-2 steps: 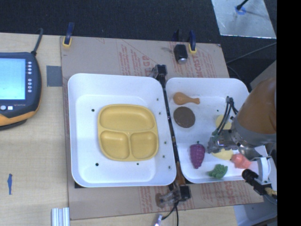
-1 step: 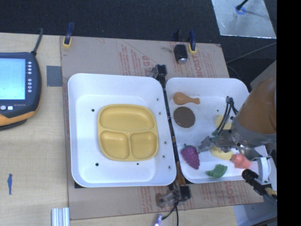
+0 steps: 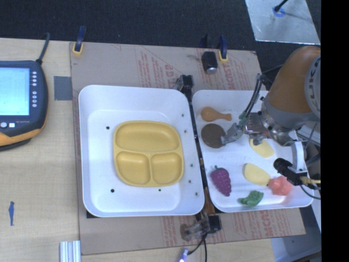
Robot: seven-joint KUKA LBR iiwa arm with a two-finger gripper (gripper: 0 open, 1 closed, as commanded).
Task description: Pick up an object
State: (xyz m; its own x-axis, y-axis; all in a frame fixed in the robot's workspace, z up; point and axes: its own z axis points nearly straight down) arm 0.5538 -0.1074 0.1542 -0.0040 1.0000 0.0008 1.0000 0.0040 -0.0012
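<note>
Your gripper (image 3: 233,134) sits low in the right bin (image 3: 232,205), its tip just beside a round, flat, dark brown patty (image 3: 211,135); you cannot tell how its jaws stand. Around it lie a tan drumstick (image 3: 215,114), purple grapes (image 3: 221,180), a green vegetable (image 3: 250,198), two pale yellow pieces (image 3: 256,173) and a pink piece (image 3: 280,185). The left bin (image 3: 92,146) holds a yellow divided tray (image 3: 148,152).

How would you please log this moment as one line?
step: reaching | gripper: over right bin, beside brown patty | held: nothing seen | left bin: yellow tray
</note>
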